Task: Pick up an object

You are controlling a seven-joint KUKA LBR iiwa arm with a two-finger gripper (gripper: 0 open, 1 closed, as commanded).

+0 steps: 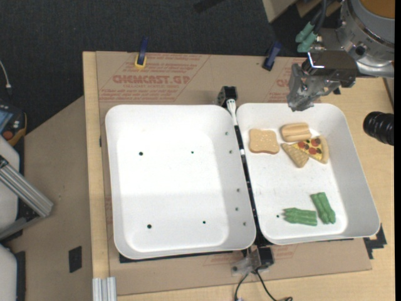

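gripper poised over the far edge of the right bin, toy food below

we see the gripper (305,99) in the upper right of the frame, hanging over the top rim of the right bin (357,168), just above the food pieces. its dark fingers (299,97) point down and look drawn close together, with nothing between them; they grasp no object.

the things to pick all lie in the right bin. near its upper middle sits a tan slice of toast (264,141), flat, with a slightly darker crust. just to its right lies a small hot dog bun (296,132), pale brown and rounded, touching or nearly touching a pizza wedge (310,149) below it. the wedge is yellow with red spots and a tan crust edge on its left side, its point aimed toward the right.

in the lower right of the same bin we find two green pods: one bean pod (300,216) lying roughly level, the other bean pod (323,207) tilted, just beside it at its right end.

the left bin (125,168) sits beside the right one, in the middle left of the frame. both rest on a cardboard sheet (156,74) atop the tabletop (391,105).
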